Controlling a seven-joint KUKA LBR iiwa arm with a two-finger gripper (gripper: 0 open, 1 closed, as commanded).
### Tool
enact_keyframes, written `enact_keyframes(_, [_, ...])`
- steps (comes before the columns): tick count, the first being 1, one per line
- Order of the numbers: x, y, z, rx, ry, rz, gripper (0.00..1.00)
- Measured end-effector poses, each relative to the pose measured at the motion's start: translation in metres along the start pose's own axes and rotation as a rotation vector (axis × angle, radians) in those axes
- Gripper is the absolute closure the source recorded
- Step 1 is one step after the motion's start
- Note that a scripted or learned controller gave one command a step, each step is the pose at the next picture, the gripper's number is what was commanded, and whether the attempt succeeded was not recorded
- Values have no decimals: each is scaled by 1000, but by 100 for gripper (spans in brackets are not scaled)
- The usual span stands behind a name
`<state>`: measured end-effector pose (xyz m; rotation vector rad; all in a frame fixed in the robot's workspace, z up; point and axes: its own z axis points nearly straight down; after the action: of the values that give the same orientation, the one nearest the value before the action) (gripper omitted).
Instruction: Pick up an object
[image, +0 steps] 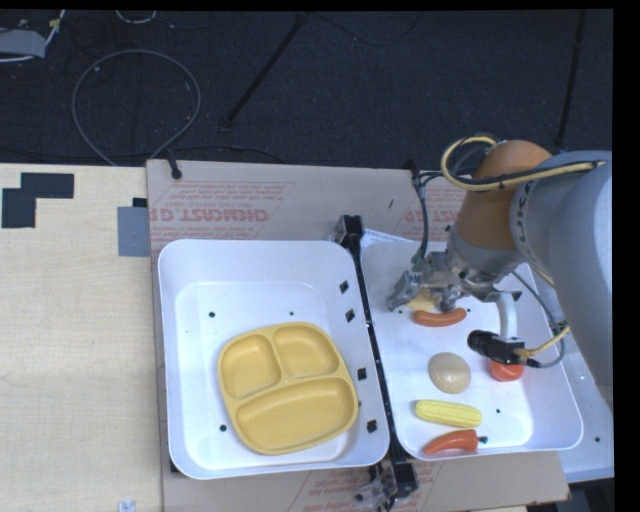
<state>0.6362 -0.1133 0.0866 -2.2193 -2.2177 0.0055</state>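
My gripper (428, 294) is low over the far left part of the right bin (560, 425), its fingers spread open. A small pale yellow thing (427, 299) shows between the fingers; I cannot tell whether they touch it. Just in front of the gripper lies an orange-red sausage (440, 319). Further toward the front are a beige potato-like lump (450, 373), a yellow corn cob (447, 412) and a red chili (452, 442). A red round piece (507, 371) sits at the right.
The left bin (190, 290) holds a yellow divided plate (287, 386). A black divider rail (362, 330) separates the two bins. The grey arm (560, 230) covers the right bin's far right corner.
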Motion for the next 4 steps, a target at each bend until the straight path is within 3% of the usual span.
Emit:
enact_keyframes(1, [-1,0,-11,3,1,2,100])
enact_keyframes(2, [5,-8,-63,-7,-1,2,100])
enact_keyframes(4, [3,0,-162,-8,-1,-2,100])
